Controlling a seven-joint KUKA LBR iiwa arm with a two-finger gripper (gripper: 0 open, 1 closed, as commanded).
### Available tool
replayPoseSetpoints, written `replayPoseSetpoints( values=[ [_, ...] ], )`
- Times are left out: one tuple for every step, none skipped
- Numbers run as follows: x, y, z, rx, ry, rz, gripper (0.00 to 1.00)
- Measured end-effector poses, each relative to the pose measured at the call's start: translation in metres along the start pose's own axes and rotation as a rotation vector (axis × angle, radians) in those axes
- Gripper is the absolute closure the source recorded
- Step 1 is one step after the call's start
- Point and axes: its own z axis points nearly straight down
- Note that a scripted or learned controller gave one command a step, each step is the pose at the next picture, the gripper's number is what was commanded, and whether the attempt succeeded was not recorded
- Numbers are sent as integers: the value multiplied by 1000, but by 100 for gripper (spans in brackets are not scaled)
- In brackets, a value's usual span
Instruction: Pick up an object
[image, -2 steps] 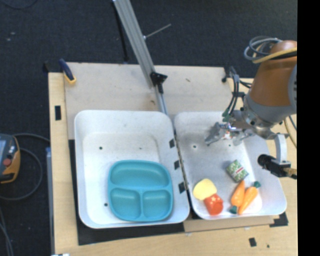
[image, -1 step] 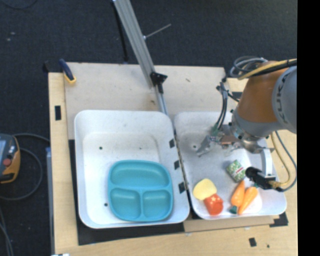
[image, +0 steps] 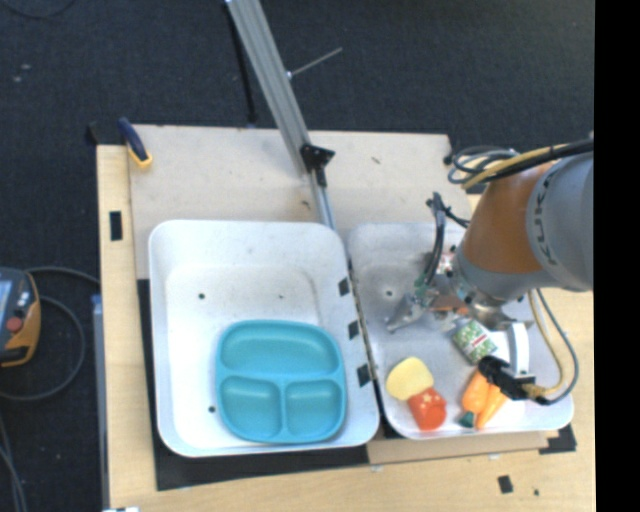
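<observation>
Wooden bench (image: 250, 170), with two white bins side by side on it. Left bin (image: 200, 260) toward the bench's left edge, right bin (image: 375, 260) toward its right edge. Grey arm (image: 520, 230) with orange band, in over the right edge and above the right bin. Blue divided tray (image: 280, 385) in the left bin's near half. Gripper (image: 415, 308) low over the middle of the right bin; cannot tell whether wide, narrow or holding anything. Green-and-white packet (image: 473, 342) just beside the wrist. Along the right bin's near edge: yellow piece (image: 408, 378) touching a red piece (image: 428, 410), and an orange piece (image: 482, 398) near them. Small blue-and-yellow tool (image: 135, 142) at the bench's far left corner.
</observation>
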Motion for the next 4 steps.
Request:
replayPoseSetpoints(
  values=[
    [-1,2,-15,-8,1,5,100],
    [1,4,-59,-10,0,-5,100],
    [0,6,-100,-11,0,-5,100],
    [54,-2,-93,-5,2,-9,100]
  ],
)
